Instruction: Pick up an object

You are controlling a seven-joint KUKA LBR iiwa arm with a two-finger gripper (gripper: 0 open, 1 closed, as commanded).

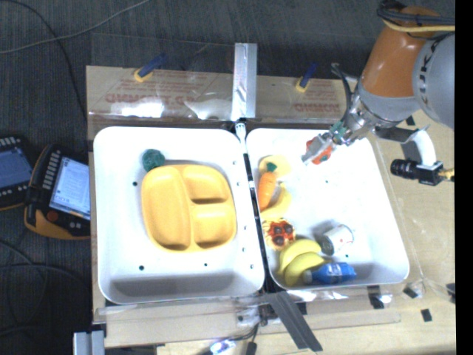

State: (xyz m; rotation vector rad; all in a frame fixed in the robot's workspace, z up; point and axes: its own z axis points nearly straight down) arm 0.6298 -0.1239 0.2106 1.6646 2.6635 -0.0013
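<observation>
Camera view: arm comes in from the right, gripper (319, 151) hangs over the upper part of the right bin (377, 198), above bare white floor; can't tell its state at this res, and nothing visibly caught in it. Candidate objs all sit along the right bin's left/lower side: carrot (267, 187) lying against the divider wall, small red-orange toy (280, 232) below it, banana (297, 261) near the bottom-left corner, blue item (332, 274) touching the banana's lower side, white cup-ish thing (336, 239) just beside both. Left bin (118, 272) holds a yellow divided tray (189, 204) w/ a small teal obj (153, 158) at its top-left corner. Judgement: best bet prob the white cup or red toy, since each has some free floor around it; come straight down, centred. Carrot is risky, tight to the wall. Banana + blue item are crowded into the corner, little side clearance. Plenty of open room mid/right of the right bin for approach & lift-out.
</observation>
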